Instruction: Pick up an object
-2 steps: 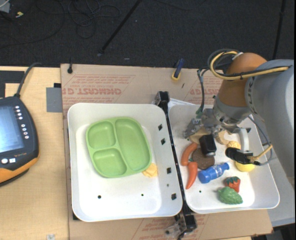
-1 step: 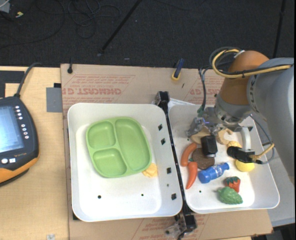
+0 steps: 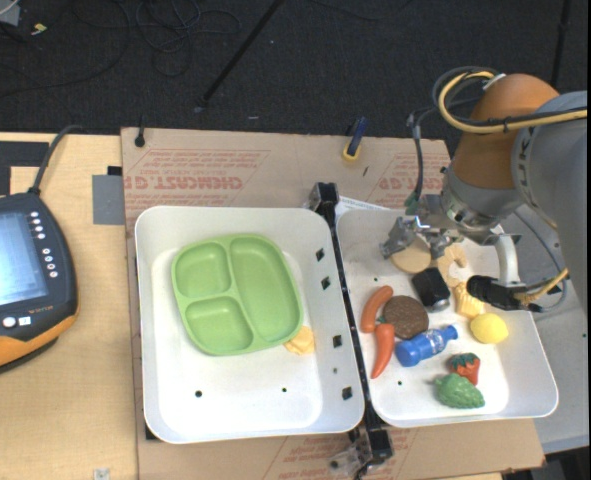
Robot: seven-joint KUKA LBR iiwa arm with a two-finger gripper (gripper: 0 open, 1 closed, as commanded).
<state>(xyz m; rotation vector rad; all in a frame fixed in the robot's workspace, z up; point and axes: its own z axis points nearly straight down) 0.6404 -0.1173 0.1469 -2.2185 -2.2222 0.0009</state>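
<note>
My gripper [image 3: 411,234] hangs low over the upper left part of the right bin [image 3: 535,388], just above a beige rounded piece [image 3: 412,260]. I cannot tell whether it touches that piece. Close below lie a black block [image 3: 431,287], a brown round patty [image 3: 406,316] and a red pepper [image 3: 376,306]. Further toward the front are an orange carrot [image 3: 384,350], a blue bottle [image 3: 425,346], a yellow lemon [image 3: 489,328], a red strawberry [image 3: 465,365] and a green leafy piece [image 3: 460,393].
The left bin [image 3: 165,388] holds a green divided plate [image 3: 237,293] and a small yellow piece [image 3: 299,342]. A black divider [image 3: 341,308] runs between the bins. A tablet-like pendant [image 3: 15,273] lies at the far left. The arm [image 3: 520,158] fills the upper right.
</note>
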